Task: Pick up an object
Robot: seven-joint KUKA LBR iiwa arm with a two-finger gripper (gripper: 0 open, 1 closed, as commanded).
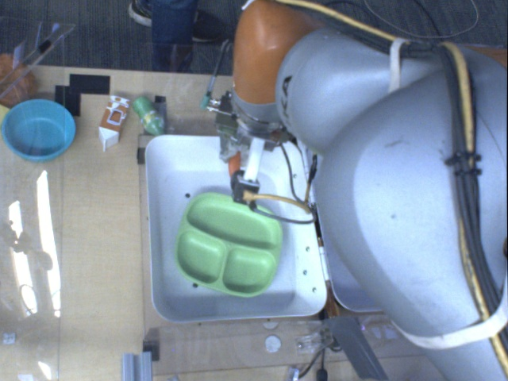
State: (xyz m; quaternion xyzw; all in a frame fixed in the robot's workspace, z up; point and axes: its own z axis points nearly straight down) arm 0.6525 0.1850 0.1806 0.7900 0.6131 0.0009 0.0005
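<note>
A green divided plate [228, 246] with three compartments lies in the left white bin [171, 189], toward its near right side. My gripper [231, 143] hangs over the far edge of that bin, just beyond the plate's far rim. A small orange-red bit shows right under the gripper, too small to identify. The big grey arm with its orange band hides the bin's right wall.
On the bench left of the bin stand a blue bowl [38, 129], a small white and orange carton [113, 122] and a green bottle [148, 113]. A person's legs [171, 6] stand beyond the bench. A strip of the right bin [349, 296] shows under the arm.
</note>
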